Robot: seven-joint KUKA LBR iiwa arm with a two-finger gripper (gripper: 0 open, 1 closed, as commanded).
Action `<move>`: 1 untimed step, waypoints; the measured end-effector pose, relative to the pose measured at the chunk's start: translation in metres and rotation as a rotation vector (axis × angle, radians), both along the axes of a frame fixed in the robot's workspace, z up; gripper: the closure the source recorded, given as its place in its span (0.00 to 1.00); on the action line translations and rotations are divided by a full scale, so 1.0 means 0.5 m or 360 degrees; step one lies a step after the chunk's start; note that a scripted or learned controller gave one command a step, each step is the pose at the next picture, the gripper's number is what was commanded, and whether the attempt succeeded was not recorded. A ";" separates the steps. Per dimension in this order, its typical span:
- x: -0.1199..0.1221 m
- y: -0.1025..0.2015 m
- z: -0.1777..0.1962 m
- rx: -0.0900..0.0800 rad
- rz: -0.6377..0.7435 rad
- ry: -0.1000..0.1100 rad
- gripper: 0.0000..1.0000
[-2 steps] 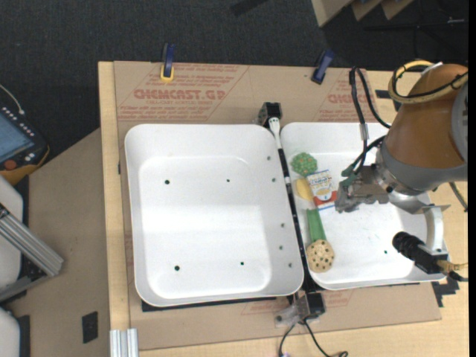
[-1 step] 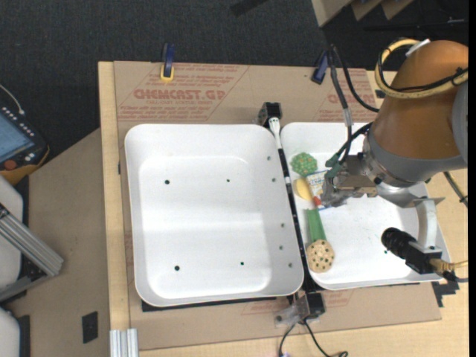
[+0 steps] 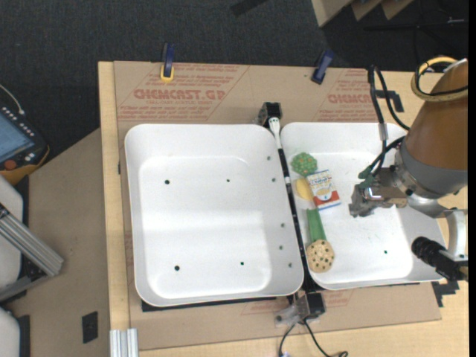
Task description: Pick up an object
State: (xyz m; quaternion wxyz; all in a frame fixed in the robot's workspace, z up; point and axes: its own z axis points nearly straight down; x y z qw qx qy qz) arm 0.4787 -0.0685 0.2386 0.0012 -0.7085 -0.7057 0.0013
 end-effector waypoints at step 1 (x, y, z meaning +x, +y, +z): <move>0.027 0.150 0.016 0.0003 0.0019 -0.0009 1.00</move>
